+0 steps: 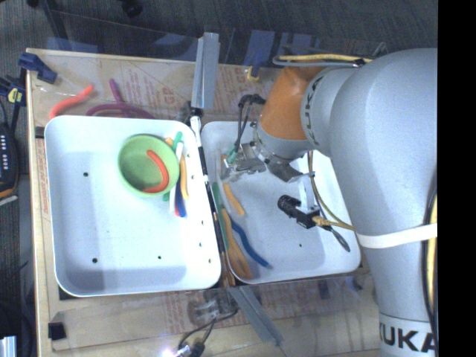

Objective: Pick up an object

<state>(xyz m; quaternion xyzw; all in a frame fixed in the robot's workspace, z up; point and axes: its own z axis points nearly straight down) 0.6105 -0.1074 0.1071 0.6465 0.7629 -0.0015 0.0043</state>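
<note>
My end effector (236,161) hung low over the far left corner of the right bin (327,262). I could not tell from the camera view whether it was released or clenched, and nothing was visibly held in it.

1. Nearest candidate: an orange stick (232,199) lay just beside the end effector, on the side toward the bin's near edge and close to the left wall.
2. Further candidates: a blue strip (251,248) and a brown piece (236,259) lay beyond the stick in the same direction, touching or overlapping each other.
3. Out of reach for this attempt: a green bowl (147,166) sat in the left bin (97,229), well apart from the end effector across the dividing walls.

Handling judgement: the orange stick looked light, thin and probably rigid plastic, so likely smooth. I judged it best taken at mid-length, across its narrow width. The adjacent wall left little clearance on that side, so a slip or a missed closure was a risk.
</note>
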